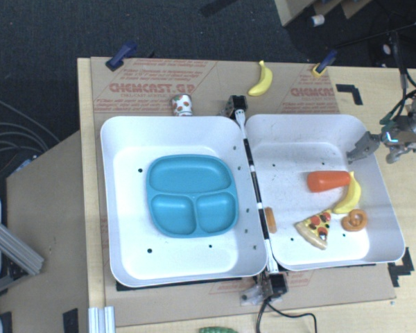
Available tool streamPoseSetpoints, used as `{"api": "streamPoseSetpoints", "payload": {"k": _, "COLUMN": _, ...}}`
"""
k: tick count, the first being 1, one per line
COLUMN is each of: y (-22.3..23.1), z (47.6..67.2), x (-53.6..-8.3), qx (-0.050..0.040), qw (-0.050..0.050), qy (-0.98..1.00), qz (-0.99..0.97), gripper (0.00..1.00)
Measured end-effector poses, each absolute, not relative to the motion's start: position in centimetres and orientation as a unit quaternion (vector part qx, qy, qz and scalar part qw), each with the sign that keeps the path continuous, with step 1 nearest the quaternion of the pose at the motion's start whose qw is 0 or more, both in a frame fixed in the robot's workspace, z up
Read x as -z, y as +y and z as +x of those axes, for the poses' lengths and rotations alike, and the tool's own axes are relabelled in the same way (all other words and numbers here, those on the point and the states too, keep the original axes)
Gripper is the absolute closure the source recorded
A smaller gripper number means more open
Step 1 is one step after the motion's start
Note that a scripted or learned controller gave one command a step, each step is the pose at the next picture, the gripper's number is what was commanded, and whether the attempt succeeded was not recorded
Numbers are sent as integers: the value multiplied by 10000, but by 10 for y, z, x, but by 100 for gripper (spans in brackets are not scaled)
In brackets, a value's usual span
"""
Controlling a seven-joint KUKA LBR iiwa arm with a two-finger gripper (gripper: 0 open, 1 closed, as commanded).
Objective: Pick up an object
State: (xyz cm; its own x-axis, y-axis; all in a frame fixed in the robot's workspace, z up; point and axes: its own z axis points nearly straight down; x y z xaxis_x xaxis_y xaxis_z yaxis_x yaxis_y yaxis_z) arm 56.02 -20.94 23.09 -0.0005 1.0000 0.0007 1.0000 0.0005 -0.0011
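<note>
The hand (374, 144) is hanging over the upper right edge of the right bin (291, 134), reaching in from the right side of the camera view. Whether it is released or clenched I cannot tell, since its tip is small and blurred against the bin's rim; nothing is showing between its tips.

The things to pick are lying in the right bin, toward its right half. An orange carrot (328, 180) is lying crosswise, and a yellow banana (349, 196) is curving down from the carrot's right end, touching it. Just below the banana a small brown doughnut (354, 220) is sitting, and to its left a toy pizza slice (315, 229) is lying near the bin's front wall. All four are sitting well below the hand.

The left bin (125, 144) is holding a blue divided plate (191, 193) with three compartments. A small orange piece (270, 220) is resting on the seam between the two bins. On the desk (159, 85) behind the bins, a second banana (261, 80) and a small spotted toy (182, 105) are lying apart from each other.
</note>
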Motion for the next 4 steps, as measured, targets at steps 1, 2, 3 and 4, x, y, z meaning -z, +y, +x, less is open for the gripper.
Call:
{"api": "streamPoseSetpoints", "payload": {"k": 1, "y": -209, "z": 571, "x": -111, "qx": 25, "qw": -55, "qy": -7067, "qz": -7075, "gripper": 0}}
{"api": "streamPoseSetpoints", "payload": {"k": 2, "y": -145, "z": 639, "x": -85, "qx": 7, "qw": 4, "qy": -7078, "qz": -7064, "gripper": 0}}
{"api": "streamPoseSetpoints", "payload": {"k": 3, "y": -146, "z": 640, "x": -95, "qx": 4, "qw": -12, "qy": -7081, "qz": -7061, "gripper": 100}}
{"api": "streamPoseSetpoints", "payload": {"k": 4, "y": -146, "z": 640, "x": -105, "qx": 4, "qw": -20, "qy": -7086, "qz": -7056, "gripper": 100}}
